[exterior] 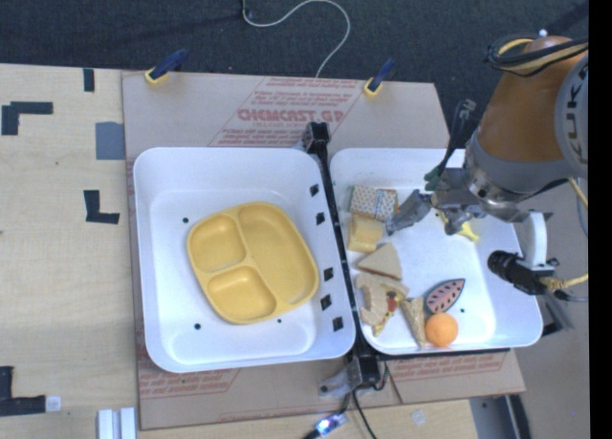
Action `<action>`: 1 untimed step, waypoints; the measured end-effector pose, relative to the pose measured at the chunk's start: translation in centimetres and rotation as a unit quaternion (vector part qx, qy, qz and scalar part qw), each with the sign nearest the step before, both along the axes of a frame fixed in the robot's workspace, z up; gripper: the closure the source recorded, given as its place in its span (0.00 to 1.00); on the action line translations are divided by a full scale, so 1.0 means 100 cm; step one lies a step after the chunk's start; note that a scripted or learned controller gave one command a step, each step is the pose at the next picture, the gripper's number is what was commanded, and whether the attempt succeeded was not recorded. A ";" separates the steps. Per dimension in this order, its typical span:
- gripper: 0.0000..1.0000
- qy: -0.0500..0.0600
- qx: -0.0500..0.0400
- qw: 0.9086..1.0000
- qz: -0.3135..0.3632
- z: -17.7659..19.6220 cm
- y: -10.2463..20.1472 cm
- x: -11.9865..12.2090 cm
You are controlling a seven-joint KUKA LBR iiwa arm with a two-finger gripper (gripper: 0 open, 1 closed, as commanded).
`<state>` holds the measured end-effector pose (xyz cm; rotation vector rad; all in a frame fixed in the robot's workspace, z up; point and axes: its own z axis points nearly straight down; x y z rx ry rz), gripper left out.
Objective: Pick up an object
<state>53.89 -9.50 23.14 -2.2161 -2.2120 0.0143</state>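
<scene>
The grey two-finger hand (413, 212) hangs open and empty over the right white bin (497, 332) — near the pale yellow cheese-like block (363, 233). Pieces lie crowded, so the fingers may catch two or slip.

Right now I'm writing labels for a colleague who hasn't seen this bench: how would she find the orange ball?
Find the right bin, the one with the small items, not the one with the yellow tray. Go to its near edge, toward the right. The orange ball sits there just below a dark oval piece with pink stripes; it is the only round, plain orange thing among flat wedges and blocks.
</scene>
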 end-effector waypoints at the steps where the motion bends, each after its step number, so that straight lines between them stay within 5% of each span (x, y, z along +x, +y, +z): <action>1: 0.00 -0.006 0.000 1.000 0.002 0.006 0.000 0.002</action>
